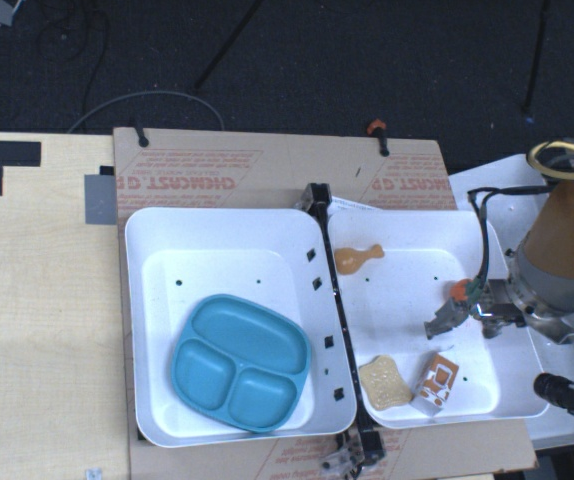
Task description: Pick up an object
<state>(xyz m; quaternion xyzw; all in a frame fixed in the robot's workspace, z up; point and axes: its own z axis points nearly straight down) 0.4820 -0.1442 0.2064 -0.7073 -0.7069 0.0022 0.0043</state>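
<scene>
The right bin [472, 230] serves as the reference for everything here. Inside it, near its far wall and toward the divider, lies a small tan chicken-drumstick toy [356, 258]. In its near part, close to the near wall, a pale slice of toast [385, 383] lies flat, and just beside that, on the side toward the arm, sits a small orange-and-white box [436, 381], tilted. These two are close together but whether they touch cannot be made out.

The arm [557, 243] comes in over the right bin's right wall, and its gripper [445, 323] sits low over the bin's middle, above and slightly beyond the orange-and-white box, well apart from the drumstick toy. The dark finger ends point toward the divider. Whether the jaws are spread or closed cannot be told at this angle, and nothing is visible between them. A small orange-red part shows on the gripper body.

Across the divider from the right bin, the left bin [157, 238] holds a blue divided plate [241, 361], lying flat in its near half. Both bins rest on a brown cardboard sheet [267, 173] on the pale wooden table [37, 318].
</scene>
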